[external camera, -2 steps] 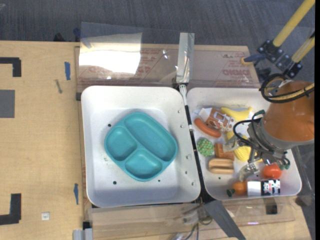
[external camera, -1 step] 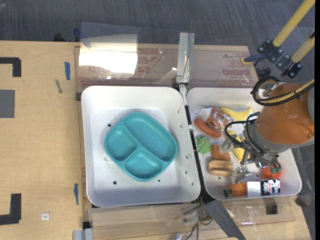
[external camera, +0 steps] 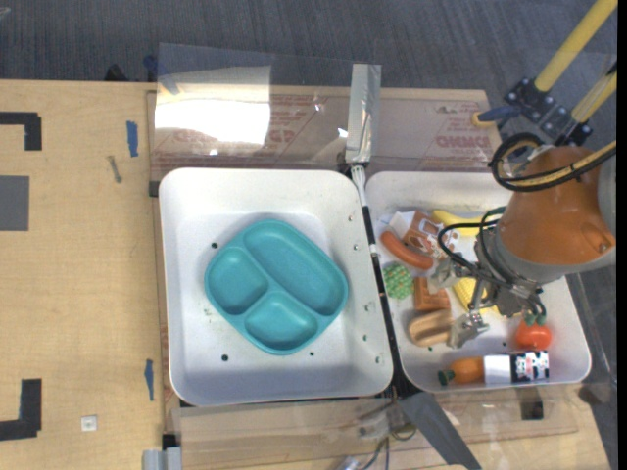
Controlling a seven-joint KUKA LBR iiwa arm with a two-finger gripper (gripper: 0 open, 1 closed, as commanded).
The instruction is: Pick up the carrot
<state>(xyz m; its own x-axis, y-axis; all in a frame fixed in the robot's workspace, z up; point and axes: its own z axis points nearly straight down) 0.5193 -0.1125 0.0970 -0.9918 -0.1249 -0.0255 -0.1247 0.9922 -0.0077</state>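
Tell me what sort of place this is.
Probably a robot lab's test bench: a wooden bench holds two white bins, a teal divided plate and toy food, under an arm.

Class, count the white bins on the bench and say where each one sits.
2. The left bin holds a teal tray; the right bin holds toy food, under the gripper.

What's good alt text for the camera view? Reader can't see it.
The grey-and-orange arm's gripper hovers over toy food in the right bin, above a hot dog; the carrot lies near the front edge. The left bin holds a teal divided plate.
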